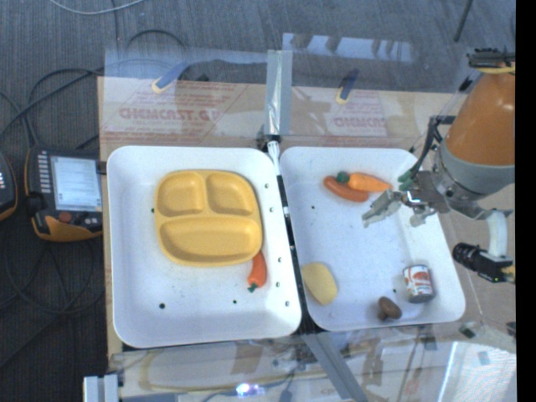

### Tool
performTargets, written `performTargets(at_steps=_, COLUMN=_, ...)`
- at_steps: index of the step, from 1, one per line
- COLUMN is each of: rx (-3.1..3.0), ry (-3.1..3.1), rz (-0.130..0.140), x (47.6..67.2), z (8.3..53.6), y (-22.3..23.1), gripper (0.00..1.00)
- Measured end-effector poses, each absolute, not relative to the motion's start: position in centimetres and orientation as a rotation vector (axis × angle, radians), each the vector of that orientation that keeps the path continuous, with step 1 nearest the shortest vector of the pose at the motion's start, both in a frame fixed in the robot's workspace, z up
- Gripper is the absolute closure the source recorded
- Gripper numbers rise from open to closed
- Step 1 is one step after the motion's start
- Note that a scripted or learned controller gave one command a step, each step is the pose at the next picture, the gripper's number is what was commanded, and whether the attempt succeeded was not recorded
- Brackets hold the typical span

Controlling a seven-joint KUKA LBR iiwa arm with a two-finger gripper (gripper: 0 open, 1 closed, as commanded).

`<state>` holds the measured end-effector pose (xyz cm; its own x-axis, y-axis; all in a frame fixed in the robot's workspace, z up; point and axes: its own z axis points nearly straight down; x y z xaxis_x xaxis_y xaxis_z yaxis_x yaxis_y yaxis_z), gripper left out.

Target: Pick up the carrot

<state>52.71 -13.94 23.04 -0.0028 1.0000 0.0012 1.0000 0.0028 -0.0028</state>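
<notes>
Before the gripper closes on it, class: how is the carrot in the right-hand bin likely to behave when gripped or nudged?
The carrot looks like a smooth moulded toy, so probably stiff and light, and perhaps slippery. Its long, tapering, rounded body lies flat on the right bin, so a sideways nudge may roll or swing it. The gripper is close beside its thin end, where fingers could slide off the taper.

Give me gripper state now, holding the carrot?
Gripper: open, holding nothing, just right of and below the carrot in the right bin.

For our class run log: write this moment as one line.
arm: over right bin | gripper: open, holding nothing | carrot: in right bin, just left of gripper | step: not yet grasped
</notes>
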Motion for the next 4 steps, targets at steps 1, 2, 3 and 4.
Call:
performTargets(at_steps=1, rx=-2.215, ry=-2.223, rz=0.003, x=59.7, z=19.1, y=-16.1, gripper=0.0)
performTargets(at_steps=2, rx=-2.209, ry=-2.233, rz=0.005, x=66.3, z=12.7, y=-19.7, gripper=0.0)
performTargets(at_steps=3, rx=-1.921, ry=-2.524, rz=-0.018, x=66.7, z=10.6, y=-19.4, gripper=0.0)
performTargets(at_steps=4, rx=-1.914, ry=-2.52, rz=-0.01, x=66.5, z=10.9, y=-19.2, gripper=1.0)
